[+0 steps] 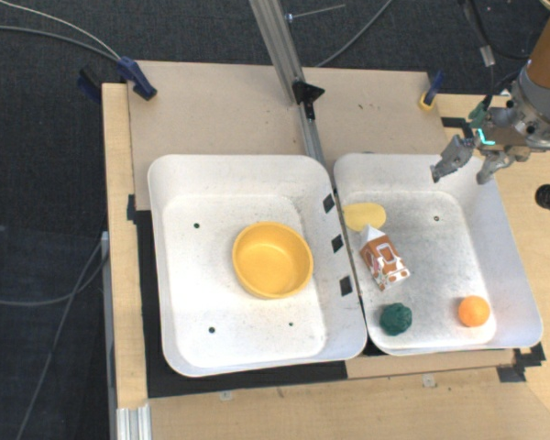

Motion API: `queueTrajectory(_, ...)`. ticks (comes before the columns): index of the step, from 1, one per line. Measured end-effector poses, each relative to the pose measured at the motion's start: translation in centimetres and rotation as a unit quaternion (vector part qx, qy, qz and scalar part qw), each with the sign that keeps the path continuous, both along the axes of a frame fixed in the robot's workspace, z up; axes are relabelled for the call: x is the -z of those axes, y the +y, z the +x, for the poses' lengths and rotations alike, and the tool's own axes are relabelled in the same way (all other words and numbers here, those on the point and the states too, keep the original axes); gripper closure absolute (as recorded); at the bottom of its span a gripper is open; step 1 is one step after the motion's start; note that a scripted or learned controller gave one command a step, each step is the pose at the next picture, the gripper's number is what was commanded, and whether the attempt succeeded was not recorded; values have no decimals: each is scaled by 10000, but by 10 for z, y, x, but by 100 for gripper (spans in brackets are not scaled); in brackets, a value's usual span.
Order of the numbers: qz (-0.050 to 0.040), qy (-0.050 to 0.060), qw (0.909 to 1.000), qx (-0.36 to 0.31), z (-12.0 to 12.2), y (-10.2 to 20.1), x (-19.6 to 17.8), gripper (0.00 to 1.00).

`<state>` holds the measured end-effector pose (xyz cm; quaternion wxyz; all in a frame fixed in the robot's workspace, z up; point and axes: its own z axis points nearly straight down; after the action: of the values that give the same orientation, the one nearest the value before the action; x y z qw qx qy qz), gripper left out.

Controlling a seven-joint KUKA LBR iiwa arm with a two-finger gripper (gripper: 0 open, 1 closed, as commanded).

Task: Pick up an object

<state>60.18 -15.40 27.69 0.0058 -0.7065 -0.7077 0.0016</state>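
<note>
We'd pinch the light, stiff carton (385,260) (bin's nine o'clock side) across its flat faces; gripper (467,165) spread, empty.

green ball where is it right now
The green ball lies in the right bin, near its front edge, just below the small orange-and-white carton and left of the orange ball.

Two white bins (179,337), finely speckled with dark dots. Yellow bowl (272,259) in the left one. In the right: pale yellow piece (364,214), orange-brown and white patterned carton (385,260), dark green ball (395,318), orange ball (474,311). Grey gripper (472,164) with a teal spot. Tan bench (211,108), blue clamp (136,77).
</note>
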Motion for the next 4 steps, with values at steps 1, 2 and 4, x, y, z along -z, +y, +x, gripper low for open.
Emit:
queueTrajectory(1,-2,-8,10000,-1,0,0,-1,0)
queueTrajectory(2,-3,31,10000,13,8,-3,52,0)
queueTrajectory(4,0,25,10000,14,7,-3,160,0)
